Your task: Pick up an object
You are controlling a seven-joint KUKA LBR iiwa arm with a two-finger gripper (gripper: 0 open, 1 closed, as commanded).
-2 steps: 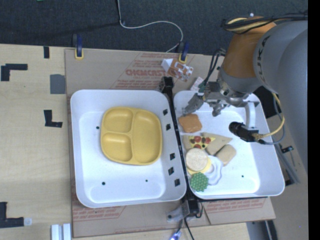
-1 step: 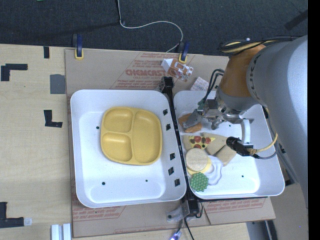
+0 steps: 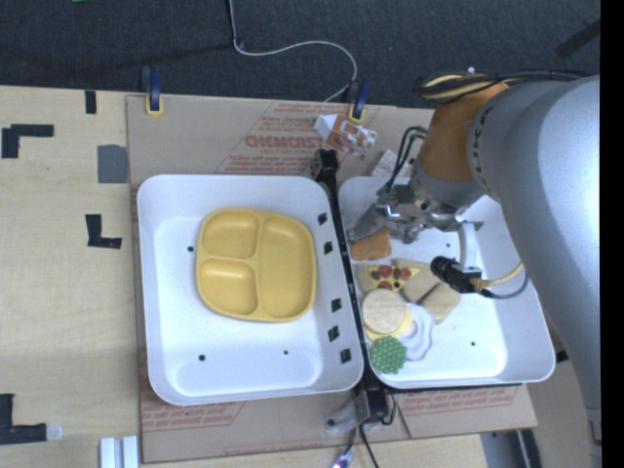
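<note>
Below my pincer lies the right bin, and I hang low over its upper left corner, close to the divider between the two bins. I cannot tell how the pincer stands, for my wrist hides it. Just under it sits a brown bread slice, touching or nearly touching me; I cannot say which. Further down the same bin's left side lie a pizza slice, a round cracker, a white piece and a green disc, all crowded together. A tan block rests just right of the cracker. Far to my left, across the divider, the left bin holds a yellow tray with three compartments, set near its middle. That bin has bare floor all round the tray. On my own side the toys hug the left wall, leaving the bin's lower right floor bare. Both bins stand on a cardboard sheet over the surface.
</note>
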